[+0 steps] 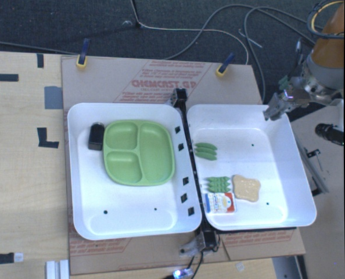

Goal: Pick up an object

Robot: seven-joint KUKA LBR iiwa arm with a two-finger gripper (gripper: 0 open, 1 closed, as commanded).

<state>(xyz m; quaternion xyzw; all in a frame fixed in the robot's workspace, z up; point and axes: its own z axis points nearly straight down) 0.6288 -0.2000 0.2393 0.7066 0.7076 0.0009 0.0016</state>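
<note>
The gripper (275,110) sits at the far right corner of the right bin (277,156), just over its rim. It hangs from the grey arm (320,68), which comes in from the 3 o'clock side. I cannot tell how its tips stand, because they are small and dark here. Nothing can be seen in its grasp.

The things to pick up lie in the right bin, toward 7 o'clock from the gripper. The green bean pod (205,150) is the nearest one. It lies toward 8 o'clock from the gripper, near the wall between the bins, and its long side runs from 9 o'clock to 3 o'clock. Further off, near the front of the bin, is the piece of toast (246,188). It lies toward 7 o'clock from the gripper. Just beside the toast, at its 9 o'clock, is a small green bunch (218,183). A little red and white packet (220,203) touches the bunch at its 6 o'clock.

The left bin (85,208) holds a green plate (139,153) with three parts and a small black block (96,136) at the plate's 9 o'clock. These are well apart from the gripper.

I think the gripper must travel toward 7 or 8 o'clock and then go down to reach anything.
</note>
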